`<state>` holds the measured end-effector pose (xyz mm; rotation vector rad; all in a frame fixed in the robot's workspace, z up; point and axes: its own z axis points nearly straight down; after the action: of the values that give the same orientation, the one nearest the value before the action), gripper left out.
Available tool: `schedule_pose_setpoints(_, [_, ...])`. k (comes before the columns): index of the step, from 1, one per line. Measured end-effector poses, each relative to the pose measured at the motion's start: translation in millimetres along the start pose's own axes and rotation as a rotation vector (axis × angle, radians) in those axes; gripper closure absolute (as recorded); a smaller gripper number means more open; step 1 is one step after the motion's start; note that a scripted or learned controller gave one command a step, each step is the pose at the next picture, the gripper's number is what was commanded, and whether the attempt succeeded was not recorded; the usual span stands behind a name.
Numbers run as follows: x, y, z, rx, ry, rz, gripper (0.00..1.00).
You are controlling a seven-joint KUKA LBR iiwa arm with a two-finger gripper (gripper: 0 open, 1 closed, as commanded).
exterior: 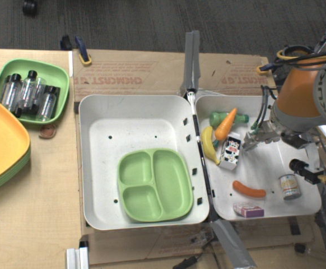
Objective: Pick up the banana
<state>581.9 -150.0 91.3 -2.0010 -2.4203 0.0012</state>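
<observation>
Because the curved yellow banana point(209, 144) lies against the right bin's left wall, touching the orange carrot point(224, 125) and white carton point(230, 151), the gripper point(251, 140), apparently empty, risks snagging a neighbour.

This looks like a robotics lab set in an office room. Grey carpet point(152, 10) runs along the top of the frame, with a black chair castor point(30, 5) at the upper left. The light wooden worktop point(45, 206) carries two shallow white plastic bins point(96, 150) on flattened printed cardboard point(129, 72), and a grey-and-orange robot arm point(297, 100) with bundled cables stands at the right.
</observation>
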Motion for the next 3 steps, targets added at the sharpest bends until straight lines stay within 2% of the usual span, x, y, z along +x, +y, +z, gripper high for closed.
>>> schedule_pose_setpoints(1, [2, -10, -59, 0.000, -0.002, 0.497, 1.00])
schedule_pose_setpoints(2, [-3, -31, -144, 0.001, -0.002, 0.810, 1.00])
schedule_pose_setpoints(3, [13, 55, -105, 0.004, -0.003, 0.810, 1.00])
